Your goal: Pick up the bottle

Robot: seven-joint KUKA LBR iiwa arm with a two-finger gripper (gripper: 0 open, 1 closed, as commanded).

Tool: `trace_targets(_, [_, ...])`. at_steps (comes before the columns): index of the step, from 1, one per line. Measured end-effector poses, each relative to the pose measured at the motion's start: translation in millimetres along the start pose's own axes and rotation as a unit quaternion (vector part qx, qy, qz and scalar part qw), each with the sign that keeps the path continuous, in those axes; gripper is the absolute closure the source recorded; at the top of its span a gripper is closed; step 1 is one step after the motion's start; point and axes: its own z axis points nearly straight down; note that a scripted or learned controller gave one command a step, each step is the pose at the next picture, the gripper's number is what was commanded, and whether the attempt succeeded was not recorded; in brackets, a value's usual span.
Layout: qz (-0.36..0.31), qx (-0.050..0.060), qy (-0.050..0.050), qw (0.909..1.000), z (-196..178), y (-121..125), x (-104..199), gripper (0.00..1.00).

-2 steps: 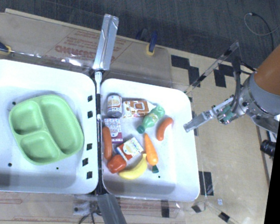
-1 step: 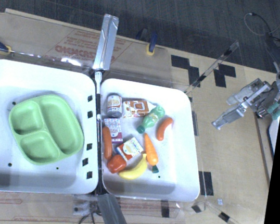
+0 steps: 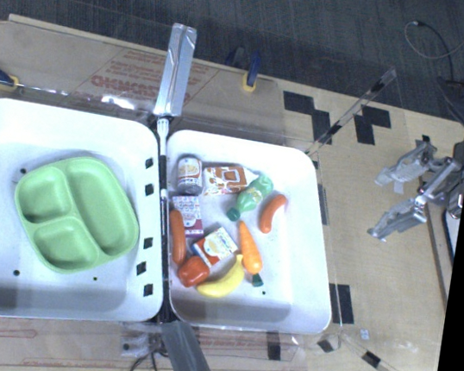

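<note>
In the right-hand bin (image 3: 316, 263), toward its far side, the green bottle (image 3: 249, 196) lies tilted among the toy food, touching the orange sausage (image 3: 270, 212). My claw (image 3: 407, 192) hangs well off to the right over the bench (image 3: 382, 283), fingers spread and holding nothing. Nothing is done yet: reach, grasp and lift all remain.

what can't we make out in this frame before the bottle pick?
- Gripper: at the camera view's right, outside the bins; too small and blurred to read its state.
- Green bottle in the right bin: label and cap detail too small; packed against a brown packet.
- Can and small carton: print unreadable.
- Green tray: compartment depth unclear.
</note>
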Motion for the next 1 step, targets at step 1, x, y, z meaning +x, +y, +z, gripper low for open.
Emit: trace_targets(1, [-0.266, 0.0, 0.0, 0.964, 109.4, 4.2, -9.2, 0.0])
